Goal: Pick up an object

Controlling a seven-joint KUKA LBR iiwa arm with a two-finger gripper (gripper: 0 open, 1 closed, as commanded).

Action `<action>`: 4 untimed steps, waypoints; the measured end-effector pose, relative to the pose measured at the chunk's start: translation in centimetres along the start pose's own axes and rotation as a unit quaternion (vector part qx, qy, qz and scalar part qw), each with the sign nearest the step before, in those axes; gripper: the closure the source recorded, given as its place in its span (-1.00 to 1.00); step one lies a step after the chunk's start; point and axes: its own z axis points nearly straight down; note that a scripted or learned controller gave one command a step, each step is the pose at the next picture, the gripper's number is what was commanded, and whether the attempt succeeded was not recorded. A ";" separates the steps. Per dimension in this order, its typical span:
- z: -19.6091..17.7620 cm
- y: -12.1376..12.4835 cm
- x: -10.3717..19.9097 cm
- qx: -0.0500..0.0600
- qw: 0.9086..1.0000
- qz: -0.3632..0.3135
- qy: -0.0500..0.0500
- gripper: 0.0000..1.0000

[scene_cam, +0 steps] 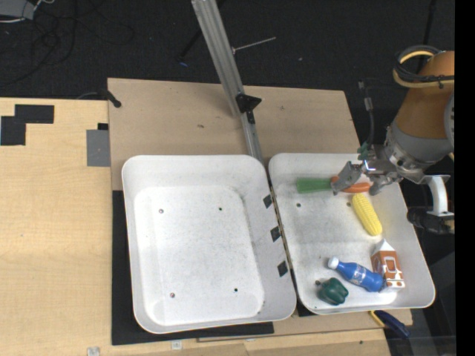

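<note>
objects in the right bin (420, 288): one corn (367, 213), one bottle (358, 274), one green pepper (332, 292); gripper (361, 178) finger state unclear.

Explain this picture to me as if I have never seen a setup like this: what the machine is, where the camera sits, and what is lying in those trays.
One camera looks down at a slant on a bench with two shallow white bins. The grey and orange robot arm reaches in from the right; its gripper hangs over the far end of the right bin. That bin holds a green block, an orange piece by the gripper, a corn cob, a blue bottle, a small carton and a dark green pepper. I cannot tell whether anything is gripped. The left bin sits beside it.
</note>
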 end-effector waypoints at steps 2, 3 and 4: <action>4.4 -0.7 -0.7 -0.002 1.000 0.002 0.000 1.00; -0.3 0.1 -0.7 -0.005 1.000 -0.001 -0.001 1.00; -6.1 1.0 -1.0 -0.006 1.000 -0.001 -0.001 1.00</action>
